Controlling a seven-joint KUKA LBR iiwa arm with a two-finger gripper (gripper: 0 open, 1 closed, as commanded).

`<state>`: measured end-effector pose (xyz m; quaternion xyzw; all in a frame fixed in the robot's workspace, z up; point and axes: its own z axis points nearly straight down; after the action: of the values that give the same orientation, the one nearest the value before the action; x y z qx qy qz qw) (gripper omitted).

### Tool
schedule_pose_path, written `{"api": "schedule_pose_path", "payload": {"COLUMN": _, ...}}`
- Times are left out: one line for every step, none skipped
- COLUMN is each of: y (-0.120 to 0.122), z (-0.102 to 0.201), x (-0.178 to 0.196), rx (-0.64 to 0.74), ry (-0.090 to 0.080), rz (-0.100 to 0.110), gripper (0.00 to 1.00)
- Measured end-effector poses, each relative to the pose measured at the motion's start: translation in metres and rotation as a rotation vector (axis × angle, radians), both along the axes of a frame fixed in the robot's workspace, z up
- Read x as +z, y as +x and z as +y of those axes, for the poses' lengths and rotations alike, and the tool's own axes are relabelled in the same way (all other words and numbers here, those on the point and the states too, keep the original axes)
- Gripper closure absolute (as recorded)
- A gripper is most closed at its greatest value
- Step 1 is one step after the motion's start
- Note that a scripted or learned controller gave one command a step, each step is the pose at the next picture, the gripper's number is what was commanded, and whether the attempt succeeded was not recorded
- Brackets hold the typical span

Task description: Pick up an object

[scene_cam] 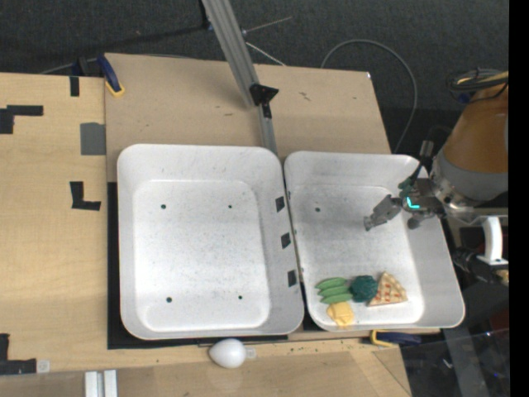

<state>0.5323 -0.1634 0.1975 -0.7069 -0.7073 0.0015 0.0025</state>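
I have the pincer (395, 211) over the right bin (347, 180), in its upper right part near the far rim, and I see nothing between its fingers; whether they are apart or together I cannot tell, since they blur into one grey shape. The objects sit well apart from it in that bin's near right corner: a green pod piece (333, 288), a yellow piece (340, 313) touching it below, a dark teal lump (363, 287) and a pizza-slice toy (388, 291), all crowded against the near rim. The bin floor between them and the pincer is bare. The left bin (198, 234) adjoins it. A white egg-like thing (227, 353) lies on the worktop (50, 222), just outside the left bin's near edge.
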Motion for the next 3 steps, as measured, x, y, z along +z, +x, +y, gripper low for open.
{"api": "schedule_pose_path", "payload": {"y": 0.001, "z": 0.000, "x": 0.002, "rx": 0.001, "ry": -0.001, "rz": -0.004, "gripper": 0.00}}
{"api": "schedule_pose_path", "payload": {"y": 0.005, "z": -0.003, "x": -0.043, "rx": 0.000, "ry": -0.002, "rz": 0.000, "gripper": 0.00}}
{"api": "schedule_pose_path", "payload": {"y": 0.004, "z": -0.001, "x": -0.087, "rx": 0.000, "ry": -0.001, "rz": 0.001, "gripper": 0.00}}
